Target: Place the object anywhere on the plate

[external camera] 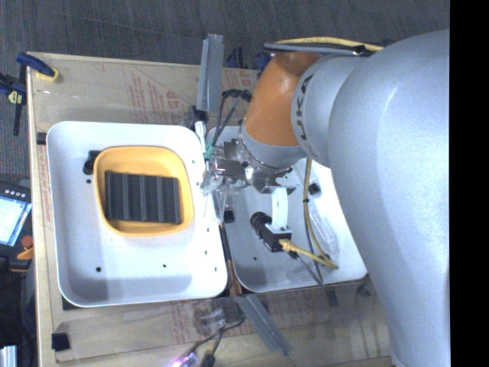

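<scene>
A yellow plate (143,161) with a dark ridged centre lies in the left bin (114,274), toward its far side. My gripper (220,186) hangs over the seam between the two bins, at the left edge of the right bin (263,281), just right of the plate's rim. A small dark piece (228,216) shows right below it; I cannot tell whether it is held. A clear, crumpled-looking item (324,234) lies in the right bin, partly under the arm.
The large grey arm (382,167) with its orange band (279,102) covers most of the right bin. A black fitting (266,230) with a yellow cable (309,254) hangs from the wrist. Clamps and a small screen (11,220) sit at the bench's left edge.
</scene>
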